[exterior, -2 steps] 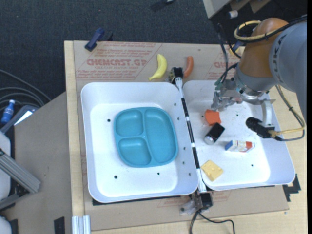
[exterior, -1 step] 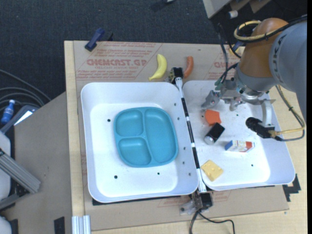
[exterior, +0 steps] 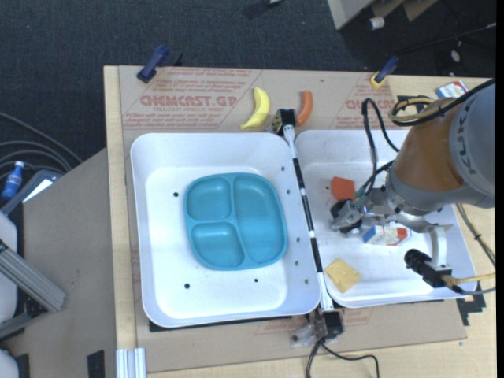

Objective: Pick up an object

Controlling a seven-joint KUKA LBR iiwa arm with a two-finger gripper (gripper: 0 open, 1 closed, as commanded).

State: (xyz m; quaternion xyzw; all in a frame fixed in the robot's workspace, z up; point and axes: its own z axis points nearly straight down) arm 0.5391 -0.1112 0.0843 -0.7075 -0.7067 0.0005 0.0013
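1. The arm [exterior: 441, 160] is seen reaching in from the right, its orange band bulking over the right bin [exterior: 315, 152] and its grey wrist turned down toward the bin floor.
2. The gripper [exterior: 344, 216] is lowered into the middle of the right bin, pointed toward the bin's left side, close to the divider between the two bins.
3. How far the tool is spread cannot be told from this view, and nothing can be made out as being gripped by it.
4. An orange-red block [exterior: 342, 187] is found on the bin floor just beyond the gripper, very near its tip; whether it is touched cannot be told.
5. A small white and red package [exterior: 387, 234] is partly covered by the wrist, just beside the gripper.
6. A tan sponge-like square [exterior: 342, 275] is laid near the front wall of the right bin, apart from the gripper.
7. A blue divided plate [exterior: 235, 220] is set in the left bin [exterior: 157, 274].
8. A toy banana [exterior: 257, 109] and an orange piece [exterior: 304, 108] are left on the board behind the bins.
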